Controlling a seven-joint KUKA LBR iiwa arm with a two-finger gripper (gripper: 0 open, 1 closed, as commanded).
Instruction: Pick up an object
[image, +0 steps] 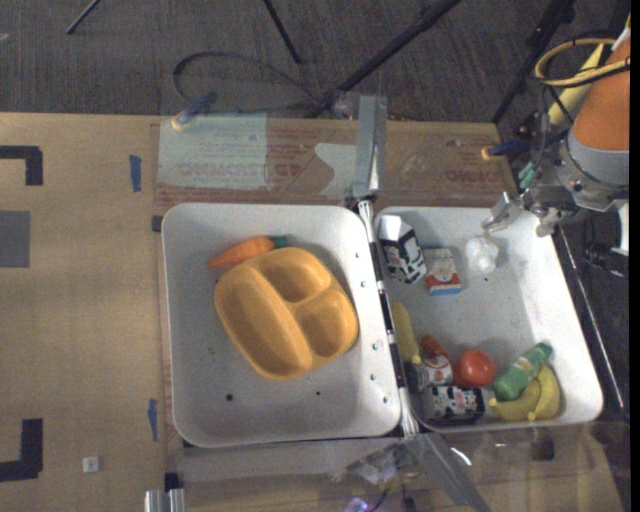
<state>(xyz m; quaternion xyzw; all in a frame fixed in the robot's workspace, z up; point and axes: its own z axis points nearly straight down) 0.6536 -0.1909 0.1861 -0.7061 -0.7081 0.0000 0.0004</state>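
My gripper (522, 220) hangs over the far right corner of the right bin (560, 300), open, with nothing between its fingers. Just in front of it and to the left lies a clear crumpled piece (481, 256). A black-and-white milk carton (402, 250) and a small red-and-white carton (443, 272) stand near the bin's far left. At the near side lie a red tomato (477, 368), a green bottle (522, 372), bananas (537, 400), a cow-patterned carton (455, 403) and a yellow corn-like piece (403, 330).
The left bin (190, 330) holds an orange divided plate (287, 310) with a carrot (243, 251) at its far edge. A metal divider (368, 160) runs between the bins. Cables and stand legs lie beyond the bench.
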